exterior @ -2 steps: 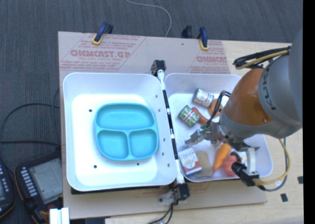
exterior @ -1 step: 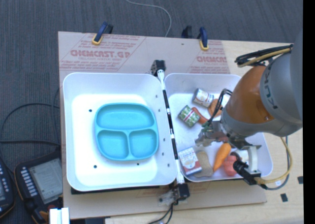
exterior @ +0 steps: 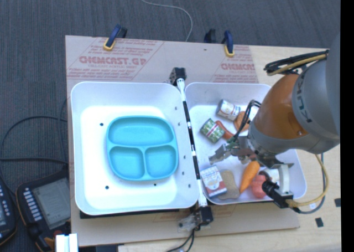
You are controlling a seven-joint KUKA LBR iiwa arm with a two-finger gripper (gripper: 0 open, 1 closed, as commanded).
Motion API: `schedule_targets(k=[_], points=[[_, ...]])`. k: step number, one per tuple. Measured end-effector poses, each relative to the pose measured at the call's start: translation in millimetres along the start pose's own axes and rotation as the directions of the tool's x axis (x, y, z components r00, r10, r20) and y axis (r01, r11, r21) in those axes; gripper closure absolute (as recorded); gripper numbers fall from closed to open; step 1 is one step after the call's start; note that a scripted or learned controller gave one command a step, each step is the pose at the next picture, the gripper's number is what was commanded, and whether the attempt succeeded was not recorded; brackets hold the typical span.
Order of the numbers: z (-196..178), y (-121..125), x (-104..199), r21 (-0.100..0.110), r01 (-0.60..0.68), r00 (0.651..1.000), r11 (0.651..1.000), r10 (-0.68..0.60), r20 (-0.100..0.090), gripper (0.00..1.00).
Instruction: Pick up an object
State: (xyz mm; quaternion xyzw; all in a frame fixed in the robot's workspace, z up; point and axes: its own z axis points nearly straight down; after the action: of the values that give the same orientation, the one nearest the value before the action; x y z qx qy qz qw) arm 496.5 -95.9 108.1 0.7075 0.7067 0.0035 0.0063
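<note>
Camera view: grey arm with orange band reaches in from the right, bulk of it over the right bin. Gripper hangs low over the bin's middle, metal fingers pointing left toward the divider. Whether they are spread or pressed together cannot be told; nothing shows pinched between them.

Objects in the right bin: small can with pale label near the upper middle; green-labelled can on its side just below it, a red piece touching its right end. Orange carrot lies tilted just right of the gripper, a pink-red rounded item beside its lower end. A small carton with red-and-white print sits at the bottom left corner, a tan piece against its right side.

Left bin holds a blue three-compartment tray, flat, centred.

Both bins rest on a brown board printed with red lettering, fixed with blue-and-yellow clamps along the far edge. Dark grey carpet around; a thin white cable trails across it at top, black cables and a pendant at lower left
</note>
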Motion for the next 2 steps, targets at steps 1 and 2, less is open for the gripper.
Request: schedule_targets(k=[1,2], points=[[-9.5,0.4,0.1,0.000,0.000,1.000,1.000,0.000,0.000,1.00],[-9.4,0.4,0.1,0.000,0.000,1.000,1.000,0.000,0.000,0.00]])
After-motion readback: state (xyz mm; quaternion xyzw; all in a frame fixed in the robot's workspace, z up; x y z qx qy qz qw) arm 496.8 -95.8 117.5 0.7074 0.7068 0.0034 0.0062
